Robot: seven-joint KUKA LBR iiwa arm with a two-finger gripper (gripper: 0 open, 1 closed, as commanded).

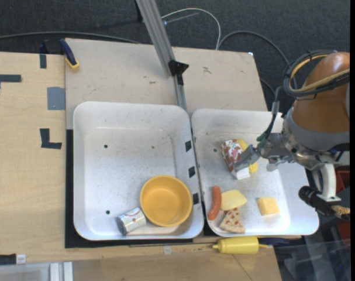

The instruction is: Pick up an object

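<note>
My gripper [252,156] is low in the right bin [294,224], right beside a red-and-white packet [231,153]. A small white block [243,172] and a bit of yellow lie just under it. Nearer the front of this bin lie an orange sausage [214,202], a yellow cheese wedge [233,199], a pizza slice [231,220] and a yellow cheese cube [268,206]. In the left bin [107,127] are a yellow bowl [165,200] and a small tin can [131,220] on its side. The view does not show any object held.
A yellow mustard bottle [238,245] lies on the bench just outside the right bin's front rim. A grey metal pole [159,34] slants down to the divide between the bins. The arm's orange band [323,92] hangs over the right bin's right side.
</note>
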